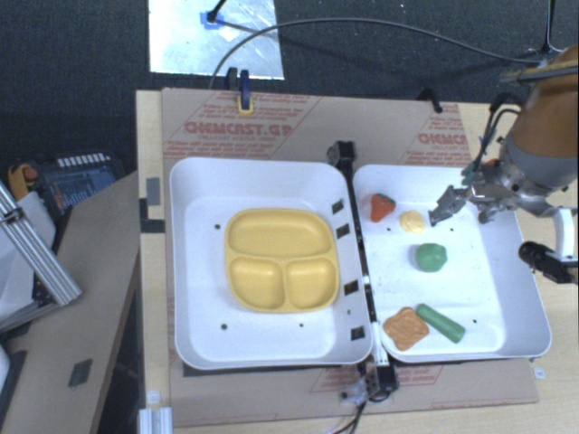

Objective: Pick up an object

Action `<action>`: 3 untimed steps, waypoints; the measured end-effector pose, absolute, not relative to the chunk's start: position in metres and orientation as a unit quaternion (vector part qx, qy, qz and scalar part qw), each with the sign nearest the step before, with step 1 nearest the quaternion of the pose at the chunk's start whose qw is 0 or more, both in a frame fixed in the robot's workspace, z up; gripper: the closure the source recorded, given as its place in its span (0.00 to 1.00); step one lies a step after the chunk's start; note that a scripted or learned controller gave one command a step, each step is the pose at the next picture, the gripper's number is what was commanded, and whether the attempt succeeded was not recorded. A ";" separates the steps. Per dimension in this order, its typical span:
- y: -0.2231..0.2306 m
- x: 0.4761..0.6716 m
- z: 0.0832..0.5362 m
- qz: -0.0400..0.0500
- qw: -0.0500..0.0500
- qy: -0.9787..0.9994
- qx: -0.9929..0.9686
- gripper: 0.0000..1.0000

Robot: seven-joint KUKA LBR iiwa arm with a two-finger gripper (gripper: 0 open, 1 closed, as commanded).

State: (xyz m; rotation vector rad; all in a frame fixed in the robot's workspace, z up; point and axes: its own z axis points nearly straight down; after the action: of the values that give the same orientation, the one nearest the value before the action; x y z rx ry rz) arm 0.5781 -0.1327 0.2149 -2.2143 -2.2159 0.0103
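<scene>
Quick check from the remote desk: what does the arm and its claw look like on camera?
The arm is grey with a broad orange band above the wrist. Its claw is a dark, slim metal piece below a silver-grey wrist housing, with thin dark cables running beside it.

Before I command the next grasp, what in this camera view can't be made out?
- Gripper: small and dark; open or shut cannot be told.
- Arm: cut off by the right edge; its base is unseen.
- Right bin: the upper right part is hidden behind the arm.
- Yellow piece: too small to identify.
- Orange piece: blurred, kind unclear.
</scene>
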 end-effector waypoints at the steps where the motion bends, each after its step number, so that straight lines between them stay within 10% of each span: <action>1: -0.132 0.581 0.222 0.000 0.000 -0.708 -0.706 0.00; 3: -0.126 0.586 0.136 0.000 0.001 -0.708 -0.707 0.00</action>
State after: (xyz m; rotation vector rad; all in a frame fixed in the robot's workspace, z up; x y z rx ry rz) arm 0.5858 -0.1260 0.1356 -2.2189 -2.2221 0.0014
